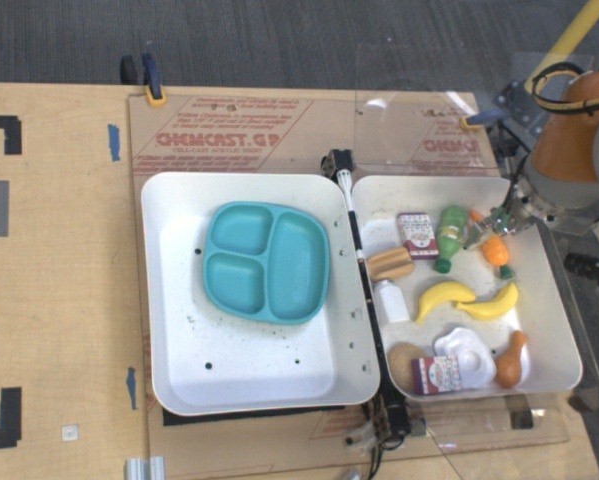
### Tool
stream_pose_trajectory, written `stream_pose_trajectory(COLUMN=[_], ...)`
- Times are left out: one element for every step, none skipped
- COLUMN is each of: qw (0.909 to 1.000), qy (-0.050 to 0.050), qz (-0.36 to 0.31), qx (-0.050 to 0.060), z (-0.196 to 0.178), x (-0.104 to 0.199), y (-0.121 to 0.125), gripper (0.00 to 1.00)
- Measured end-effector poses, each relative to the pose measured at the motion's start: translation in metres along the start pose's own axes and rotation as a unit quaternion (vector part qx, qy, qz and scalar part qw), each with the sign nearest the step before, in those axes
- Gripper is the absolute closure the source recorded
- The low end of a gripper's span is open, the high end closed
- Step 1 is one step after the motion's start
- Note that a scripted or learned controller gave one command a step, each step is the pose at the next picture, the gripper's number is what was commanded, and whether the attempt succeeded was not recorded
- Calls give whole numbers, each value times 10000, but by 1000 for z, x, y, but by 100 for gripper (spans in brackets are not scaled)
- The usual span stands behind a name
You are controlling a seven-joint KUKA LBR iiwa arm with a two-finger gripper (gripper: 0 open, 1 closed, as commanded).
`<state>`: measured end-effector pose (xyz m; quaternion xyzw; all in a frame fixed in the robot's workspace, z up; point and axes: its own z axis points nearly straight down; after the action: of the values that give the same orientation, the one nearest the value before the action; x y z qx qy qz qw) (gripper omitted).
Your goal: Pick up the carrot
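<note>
We're looking at the right bin [569, 353], w/ the carrot [495, 252] sitting near its 2 o'clock corner: a short orange piece w/ a green tip, lying on the bin floor. The gripper [503, 220] is just above it, at roughly 12 o'clock from the carrot, the arm coming in from 3 o'clock. From this angle we can't tell whether the tool is spread or closed, or whether it touches the carrot at all; the tip area is small and cluttered, so we won't call it a grasp.

Neighbours are what worry us. The green bottle [449, 235] lies at 9 o'clock of the carrot, near it, w/ the small red-and-white carton [417, 234] beyond. Two bananas sit at 6 to 7 o'clock: the nearer banana [489, 303] is close below the carrot, the other banana [442, 297] further toward 8 o'clock.

What could go wrong, as we judge it:
- Carrot is small and rounded, so an off-centre close could squirt it sideways, prob. toward the bin wall at 3 o'clock.
- Descent slightly toward 9 o'clock could catch the bottle instead, or nudge it so it rolls.
- Carrot is near the wall, so the wrist may have little room on that side; a wall contact could stop the move short.
- A thin pinch on the green tip alone may slip on lift.

The left bin [169, 298] w/ the teal divided plate [267, 263] is well apart and not at risk.
</note>
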<state>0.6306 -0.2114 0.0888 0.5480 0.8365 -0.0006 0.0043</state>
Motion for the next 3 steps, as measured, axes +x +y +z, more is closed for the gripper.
stream_pose_trajectory(qw=[9990, 9880, 9044], qy=[-2, 11, -27], qz=[-444, -1545, -4268], qx=[-41, -19, -46], z=[-66, -5, -2], x=[56, 86, 35], y=[25, -53, -20], gripper=[100, 100, 100])
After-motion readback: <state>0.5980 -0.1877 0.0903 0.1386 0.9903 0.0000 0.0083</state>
